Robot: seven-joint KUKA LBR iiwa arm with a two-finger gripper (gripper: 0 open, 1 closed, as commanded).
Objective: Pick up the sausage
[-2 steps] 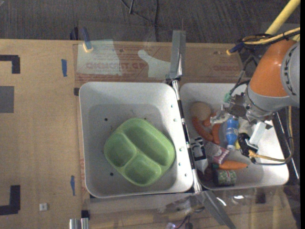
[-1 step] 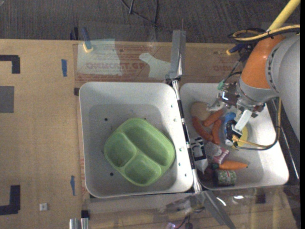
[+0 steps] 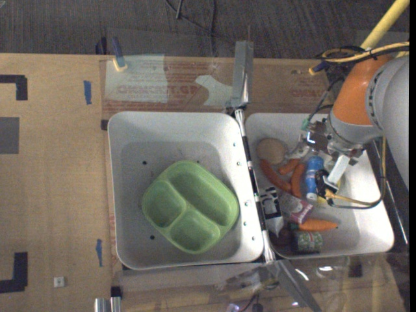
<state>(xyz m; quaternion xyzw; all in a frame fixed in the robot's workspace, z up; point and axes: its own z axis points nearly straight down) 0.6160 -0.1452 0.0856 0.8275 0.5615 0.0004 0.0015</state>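
Tool [image 3: 323, 156] is hanging low over the back of the right bin [image 3: 380, 236], on the grey arm [image 3: 390, 96] reaching in from the right. Apart or together, cannot tell, since the wrist is blocking it. Nothing is showing as held.

Counter [image 3: 52, 174] is carrying both bins. Left bin [image 3: 123, 135] is holding a green divided plate [image 3: 190, 205], not relevant. Right bin is looking cluttered. Sausage [image 3: 275, 177] is lying as a reddish curved piece near that bin's left wall, just left of the tool. A tan round item [image 3: 272, 151] is sitting behind it, and an orange piece [image 3: 296, 177] and a blue can [image 3: 313, 177] are crowding its right side. Carrot [image 3: 318, 225] is lying nearer the front.

Judging the step as approach, grasp not yet made. Doing it well is likely meaning centring the tool over the sausage's middle, closing across its narrow width, dropping straight down, and keeping clear of the can and the orange piece.
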